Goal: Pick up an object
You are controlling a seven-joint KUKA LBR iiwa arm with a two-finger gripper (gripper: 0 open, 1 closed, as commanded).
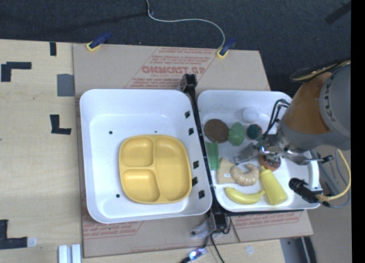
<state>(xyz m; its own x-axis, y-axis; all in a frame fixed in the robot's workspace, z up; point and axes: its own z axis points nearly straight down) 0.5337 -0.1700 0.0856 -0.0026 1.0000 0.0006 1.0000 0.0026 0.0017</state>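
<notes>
The right bin holds a brown round piece, a green rounded piece, a small teal ball, a white object, a green stick, a tan ring-shaped pastry, a banana and a yellow bottle. My gripper reaches down into the middle of this bin, just above the pastry and left of the bottle's red cap. Nothing shows held between its metal parts.
The left bin holds a yellow divided plate. The grey arm with its orange band hangs over the right bin's right side. A black divider runs between the bins. Cardboard lies under both.
</notes>
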